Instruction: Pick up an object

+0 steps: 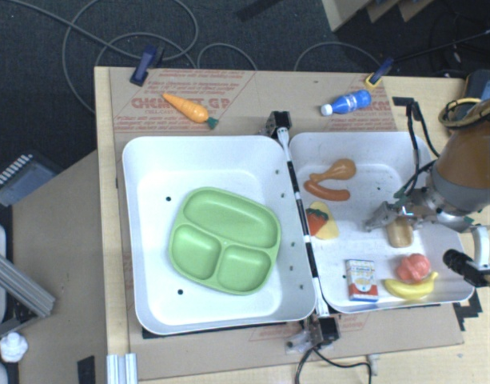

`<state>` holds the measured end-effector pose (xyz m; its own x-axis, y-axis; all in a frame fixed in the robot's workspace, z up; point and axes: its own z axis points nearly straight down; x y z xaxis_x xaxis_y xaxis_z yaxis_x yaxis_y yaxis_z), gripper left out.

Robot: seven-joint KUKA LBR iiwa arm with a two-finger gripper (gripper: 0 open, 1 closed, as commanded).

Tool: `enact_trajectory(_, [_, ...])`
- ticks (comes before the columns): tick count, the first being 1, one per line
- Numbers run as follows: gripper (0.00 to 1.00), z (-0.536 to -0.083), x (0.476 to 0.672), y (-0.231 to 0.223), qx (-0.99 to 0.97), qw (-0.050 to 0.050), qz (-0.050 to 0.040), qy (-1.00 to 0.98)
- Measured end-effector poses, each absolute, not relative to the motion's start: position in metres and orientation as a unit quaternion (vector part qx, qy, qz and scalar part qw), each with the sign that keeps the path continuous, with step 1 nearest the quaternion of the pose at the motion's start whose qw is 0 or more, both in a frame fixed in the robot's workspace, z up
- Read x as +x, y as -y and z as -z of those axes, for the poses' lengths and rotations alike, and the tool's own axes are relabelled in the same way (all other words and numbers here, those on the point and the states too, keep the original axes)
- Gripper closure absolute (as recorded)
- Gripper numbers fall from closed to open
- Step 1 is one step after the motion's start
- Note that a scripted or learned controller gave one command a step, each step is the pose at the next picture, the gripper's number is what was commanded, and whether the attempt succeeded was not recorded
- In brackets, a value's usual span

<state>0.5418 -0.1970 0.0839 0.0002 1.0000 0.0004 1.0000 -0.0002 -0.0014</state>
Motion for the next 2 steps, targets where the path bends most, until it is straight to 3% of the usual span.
enact_trajectory(1, [1.00, -0.095, 0.543, 0.198, -0.707, -0.001, 0.0001, 0.707])
enact_trajectory(2, [1.00, -0.158, 0.576, 0.133, -0.706, 0.000, 0.0007, 0.708])
